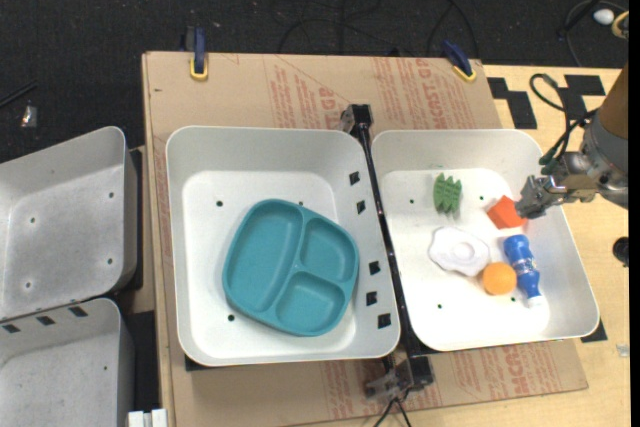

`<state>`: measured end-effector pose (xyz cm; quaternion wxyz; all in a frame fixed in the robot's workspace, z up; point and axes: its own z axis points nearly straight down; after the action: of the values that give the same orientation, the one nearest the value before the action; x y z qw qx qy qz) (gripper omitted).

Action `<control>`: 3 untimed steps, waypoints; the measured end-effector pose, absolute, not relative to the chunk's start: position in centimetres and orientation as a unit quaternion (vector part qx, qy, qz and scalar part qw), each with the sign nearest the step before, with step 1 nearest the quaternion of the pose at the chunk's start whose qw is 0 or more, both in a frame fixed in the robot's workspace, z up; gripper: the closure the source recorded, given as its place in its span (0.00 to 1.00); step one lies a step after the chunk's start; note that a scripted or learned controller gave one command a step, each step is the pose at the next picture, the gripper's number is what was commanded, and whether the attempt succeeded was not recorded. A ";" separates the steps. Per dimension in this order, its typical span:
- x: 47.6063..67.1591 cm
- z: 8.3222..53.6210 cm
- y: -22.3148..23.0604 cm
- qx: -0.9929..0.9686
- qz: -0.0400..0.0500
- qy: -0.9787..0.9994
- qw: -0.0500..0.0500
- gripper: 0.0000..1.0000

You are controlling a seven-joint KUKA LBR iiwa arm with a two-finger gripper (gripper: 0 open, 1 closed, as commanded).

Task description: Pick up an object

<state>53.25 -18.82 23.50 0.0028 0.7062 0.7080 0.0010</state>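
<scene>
Your gripper [533, 195] sits at the right bin's [560, 320] right wall, just beside the orange block [504, 212]. Can't tell if it's clenched or released, and nothing shows as held. Pick not done: lift is left. Blue bottle [522, 264], orange ball [498, 279], white piece [459, 251], green toy [447, 193] lie nearby; teal tray [291, 267] in left bin [195, 215].

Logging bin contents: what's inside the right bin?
The right bin holds a green toy, red block, white piece, orange ball and blue bottle. The tool partly covers the block.
</scene>
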 end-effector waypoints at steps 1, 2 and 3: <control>53.3 25.4 -18.8 0.706 0.000 0.708 0.001 1.00; 54.0 24.8 -13.6 0.704 0.000 0.710 -0.001 1.00; 54.0 23.8 -8.6 0.704 0.000 0.710 -0.001 1.00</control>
<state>53.99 -8.64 23.79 -0.0011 0.7045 0.7097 0.0001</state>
